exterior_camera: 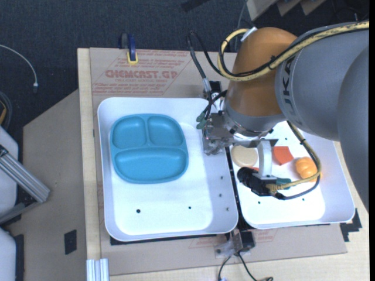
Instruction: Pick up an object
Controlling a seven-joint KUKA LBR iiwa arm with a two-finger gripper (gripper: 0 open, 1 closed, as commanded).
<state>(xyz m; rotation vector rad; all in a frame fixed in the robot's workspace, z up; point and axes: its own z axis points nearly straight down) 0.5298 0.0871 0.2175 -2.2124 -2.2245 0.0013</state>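
Note:
My gripper (212,140) hangs low over the seam between the two bins, just above the right rim of the left bin (170,211). A blue divided plate (149,148) lies in the upper part of the left bin, a little left of the gripper. In the right bin (304,211), a cream round piece (245,156) lies just right of the gripper, partly under the wrist. Further right are a red-orange block (283,155) and an orange ball (305,167). Nothing shows between the gripper and any of these.
The arm's large grey body and orange band (258,69) cover the upper part of the right bin. A cardboard sheet (146,72) lies under both bins, with a blue clamp (132,47) at its far edge.

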